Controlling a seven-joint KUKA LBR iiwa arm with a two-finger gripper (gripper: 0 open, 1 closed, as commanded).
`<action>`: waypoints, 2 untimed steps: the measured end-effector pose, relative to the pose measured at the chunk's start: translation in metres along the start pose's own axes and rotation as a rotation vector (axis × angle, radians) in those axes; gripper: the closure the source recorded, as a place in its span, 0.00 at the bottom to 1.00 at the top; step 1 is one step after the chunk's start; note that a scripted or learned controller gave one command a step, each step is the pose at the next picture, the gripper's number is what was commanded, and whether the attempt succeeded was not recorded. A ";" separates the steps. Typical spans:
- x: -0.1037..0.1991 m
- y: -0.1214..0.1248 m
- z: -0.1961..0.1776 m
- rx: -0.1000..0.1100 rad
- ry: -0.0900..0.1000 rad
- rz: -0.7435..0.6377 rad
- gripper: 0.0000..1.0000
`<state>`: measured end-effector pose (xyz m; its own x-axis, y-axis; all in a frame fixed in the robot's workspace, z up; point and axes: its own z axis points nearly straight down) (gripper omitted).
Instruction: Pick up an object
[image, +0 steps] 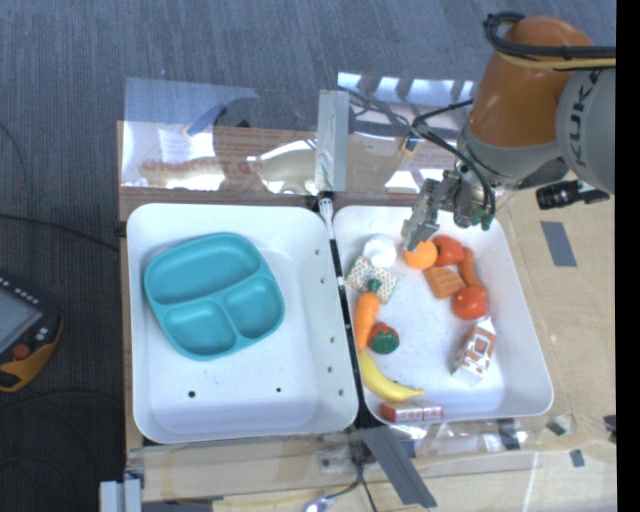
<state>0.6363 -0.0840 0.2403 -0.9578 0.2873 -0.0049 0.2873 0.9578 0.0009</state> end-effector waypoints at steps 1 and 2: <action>0.028 -0.062 0.120 0.002 0.004 -0.004 1.00; 0.027 -0.062 0.120 0.002 0.003 -0.005 0.00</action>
<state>0.5930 -0.1354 0.1203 -0.9591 0.2830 -0.0022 0.2830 0.9591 -0.0014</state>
